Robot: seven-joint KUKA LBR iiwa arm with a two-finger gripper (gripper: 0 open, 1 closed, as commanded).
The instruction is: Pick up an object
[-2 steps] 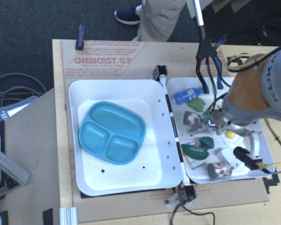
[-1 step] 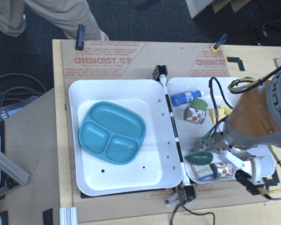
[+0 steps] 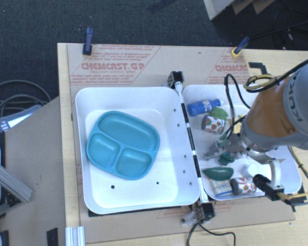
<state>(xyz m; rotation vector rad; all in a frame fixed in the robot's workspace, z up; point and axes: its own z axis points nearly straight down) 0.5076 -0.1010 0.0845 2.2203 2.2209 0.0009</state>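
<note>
Right bin point(image 3: 293, 174) holds a can point(image 3: 243, 185) and green leaf point(image 3: 218, 173) at the near edge, gripper point(image 3: 223, 151) low just behind the leaf, finger state can't tell, cup point(image 3: 214, 123) and blue bottle point(image 3: 204, 107) farther back, teal plate point(image 3: 123, 144) in left bin point(image 3: 87, 104).

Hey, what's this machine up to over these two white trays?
A grey and orange robot arm reaches in over the right bin, where its tool sits low among small items: a blue bottle, a small printed can and a dark green piece. It seems to be trying to pick one up; whether it has hold of anything is unclear. The left bin holds a teal divided plate.
</note>
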